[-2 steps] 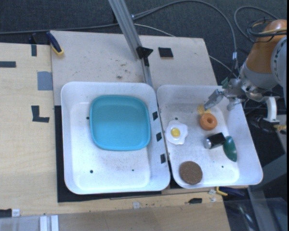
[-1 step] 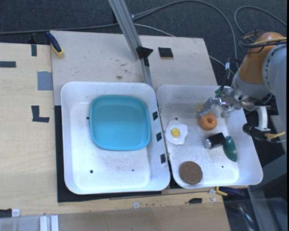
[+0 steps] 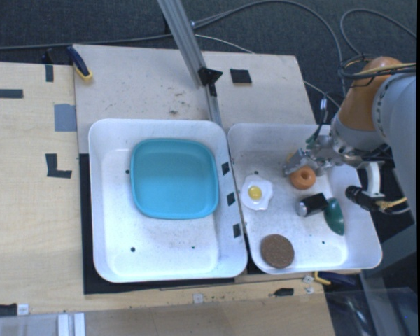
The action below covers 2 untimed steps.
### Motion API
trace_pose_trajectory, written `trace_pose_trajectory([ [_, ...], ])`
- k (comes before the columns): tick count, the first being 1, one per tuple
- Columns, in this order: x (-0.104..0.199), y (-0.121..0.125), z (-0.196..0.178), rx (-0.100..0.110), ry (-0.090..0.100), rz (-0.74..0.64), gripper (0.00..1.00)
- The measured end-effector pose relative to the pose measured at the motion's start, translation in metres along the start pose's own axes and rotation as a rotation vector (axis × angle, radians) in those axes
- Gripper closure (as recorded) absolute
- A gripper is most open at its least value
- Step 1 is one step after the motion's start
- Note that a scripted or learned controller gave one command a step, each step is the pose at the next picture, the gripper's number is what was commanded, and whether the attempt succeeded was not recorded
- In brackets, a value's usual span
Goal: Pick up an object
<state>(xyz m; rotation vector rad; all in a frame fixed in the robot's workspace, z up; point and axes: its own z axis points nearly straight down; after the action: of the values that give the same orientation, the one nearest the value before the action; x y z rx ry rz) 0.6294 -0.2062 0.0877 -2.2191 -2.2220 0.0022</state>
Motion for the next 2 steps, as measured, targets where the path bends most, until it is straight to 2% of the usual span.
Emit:
trace_pose_trajectory([
  [1,0.0,0.0,-0.011,-0.001,0.0,-0.001,1.0],
  [2,0.003,-0.008,-0.062,-0.006,-0.001,0.001,1.0],
])
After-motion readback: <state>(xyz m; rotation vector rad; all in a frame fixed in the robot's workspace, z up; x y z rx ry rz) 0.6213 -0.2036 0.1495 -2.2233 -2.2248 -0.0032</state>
